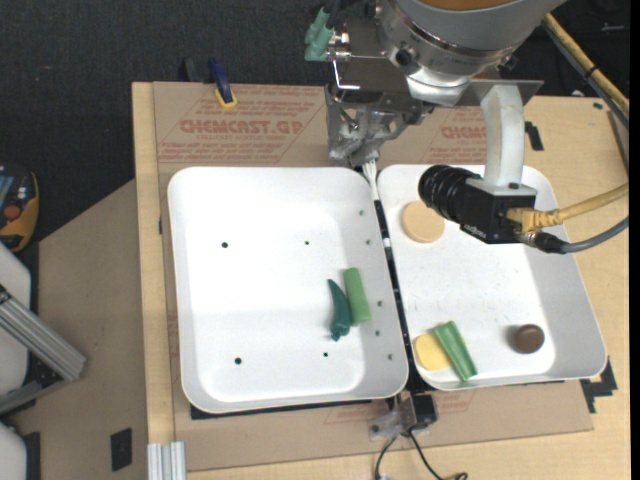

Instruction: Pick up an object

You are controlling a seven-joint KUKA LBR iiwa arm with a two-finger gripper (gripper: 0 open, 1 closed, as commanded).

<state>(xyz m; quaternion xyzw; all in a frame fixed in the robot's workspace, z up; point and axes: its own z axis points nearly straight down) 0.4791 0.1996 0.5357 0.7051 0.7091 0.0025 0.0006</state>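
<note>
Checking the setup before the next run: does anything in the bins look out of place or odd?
Nothing stands out. The left bin holds green pieces; the right bin holds a tan disc, a yellow and green pair and a brown ball.

the arm (470, 8) is seen reaching in from the upper right, its orange band filling the top edge of the view and a grey ring sitting just below it. the wrist is pointed down toward the far edge of the bench. the gripper (355, 148) is hung below the wrist, over the far end of the seam between the two bins. a black cylinder on a white bracket is carried at the wrist's side, with cables trailing off to the right.
</note>
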